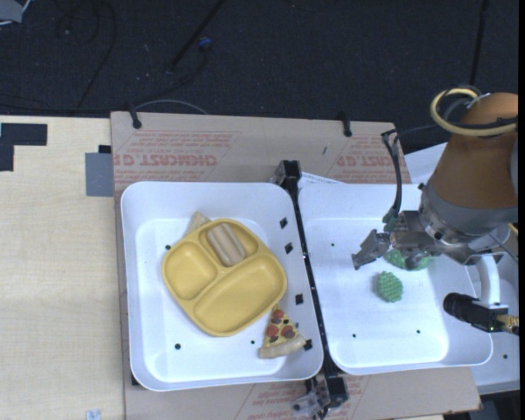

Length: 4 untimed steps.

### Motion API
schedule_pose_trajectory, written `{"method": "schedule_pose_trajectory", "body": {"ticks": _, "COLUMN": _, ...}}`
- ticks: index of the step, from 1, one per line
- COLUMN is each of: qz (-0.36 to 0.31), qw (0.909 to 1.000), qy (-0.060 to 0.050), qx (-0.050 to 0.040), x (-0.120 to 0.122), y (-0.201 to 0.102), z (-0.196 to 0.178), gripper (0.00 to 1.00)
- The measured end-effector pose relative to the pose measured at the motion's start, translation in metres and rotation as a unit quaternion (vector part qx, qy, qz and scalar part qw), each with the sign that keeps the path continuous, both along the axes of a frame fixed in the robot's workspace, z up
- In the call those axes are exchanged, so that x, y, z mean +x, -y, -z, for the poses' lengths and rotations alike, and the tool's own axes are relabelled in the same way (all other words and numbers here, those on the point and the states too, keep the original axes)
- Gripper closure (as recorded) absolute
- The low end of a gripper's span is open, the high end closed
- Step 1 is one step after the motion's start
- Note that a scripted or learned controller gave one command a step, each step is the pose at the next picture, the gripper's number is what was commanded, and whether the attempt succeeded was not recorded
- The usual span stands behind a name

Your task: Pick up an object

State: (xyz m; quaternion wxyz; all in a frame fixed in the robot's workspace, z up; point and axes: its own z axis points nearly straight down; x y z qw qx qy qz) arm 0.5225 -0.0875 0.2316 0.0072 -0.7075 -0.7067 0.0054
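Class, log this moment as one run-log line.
gripper: above right bin | green object: in bin, not gripped | yellow plate: left bin

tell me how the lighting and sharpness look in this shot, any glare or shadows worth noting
Camera view: even, bright light, both white bins near blown out, little glare; soft shadow hugs the yellow plate and the green object; the floor above the bench falls dark; mild softness overall, the gripper slightly smeared, pizza slice print barely legible.

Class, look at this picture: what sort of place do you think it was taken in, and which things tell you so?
Probably a robotics lab. A robot arm reaches over two white bins holding toy food, such as a pizza slice and a yellow divided plate, and cables trail across the dark floor.
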Motion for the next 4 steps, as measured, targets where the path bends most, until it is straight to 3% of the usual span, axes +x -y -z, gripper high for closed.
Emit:
{"method": "schedule_pose_trajectory", "body": {"ticks": 1, "qz": -0.001, "qw": 1.0, "qy": 0.007, "qx": -0.0007, "x": 0.002, "y": 0.0, "z": -0.007, "gripper": 0.0}}
{"method": "schedule_pose_trajectory", "body": {"ticks": 4, "qz": 0.0, "qw": 1.0, "qy": 0.007, "qx": -0.0014, "x": -0.016, "y": -0.007, "z": 0.145, "gripper": 0.0}}
